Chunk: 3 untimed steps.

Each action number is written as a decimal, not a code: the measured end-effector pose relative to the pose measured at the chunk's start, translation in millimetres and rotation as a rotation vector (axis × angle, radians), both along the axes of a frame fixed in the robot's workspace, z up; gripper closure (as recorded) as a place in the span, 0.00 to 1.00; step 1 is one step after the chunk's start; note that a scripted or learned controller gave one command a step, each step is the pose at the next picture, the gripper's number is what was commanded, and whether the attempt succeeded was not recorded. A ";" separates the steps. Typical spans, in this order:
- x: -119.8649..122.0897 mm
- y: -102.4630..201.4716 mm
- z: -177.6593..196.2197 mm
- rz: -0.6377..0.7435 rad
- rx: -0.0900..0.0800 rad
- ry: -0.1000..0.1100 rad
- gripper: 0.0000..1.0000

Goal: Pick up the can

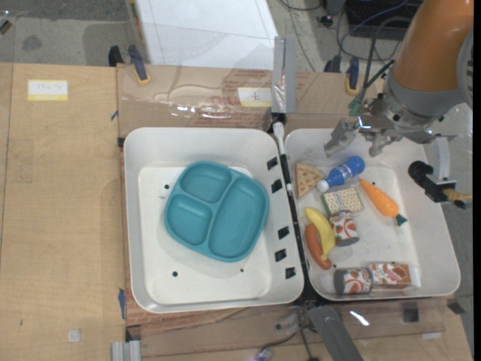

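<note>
Camera view takes in the wooden surface first, at nine o'clock, with a small pale label near its far corner. Next comes the left bin, which carries a teal divided plate lying flat near its middle. Across the shared rim sits the right bin, crowded with small goods: a triangular cracker-like piece at its eleven o'clock, a blue bottle with a white cap just beside that, a square cracker packet, a banana lying against a red sausage-like item, a carrot toward three o'clock, and a flat carton at five o'clock. The can, short with a red and white wrap, stands near the bin's centre, touching the banana's side and just below the cracker packet. The gripper hangs over the bin's far edge at twelve o'clock, its jaws spread apart with nothing between them, above the bottle and well apart from the can. By this showing the pick has not begun in earnest: the approach over the can, the descent, the closing and the lift all seem left to do.
</note>
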State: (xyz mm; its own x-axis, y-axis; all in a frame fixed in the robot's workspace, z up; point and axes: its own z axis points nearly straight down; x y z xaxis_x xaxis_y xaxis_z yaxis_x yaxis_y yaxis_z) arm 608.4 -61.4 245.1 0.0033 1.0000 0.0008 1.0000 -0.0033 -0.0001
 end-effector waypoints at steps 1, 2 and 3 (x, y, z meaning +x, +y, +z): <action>-64.9 -34.2 -86.2 0.040 0.000 0.000 0.00; -97.9 -29.3 -153.2 0.097 -0.001 -0.002 0.00; -95.2 -31.8 -138.1 0.091 -0.001 -0.013 1.00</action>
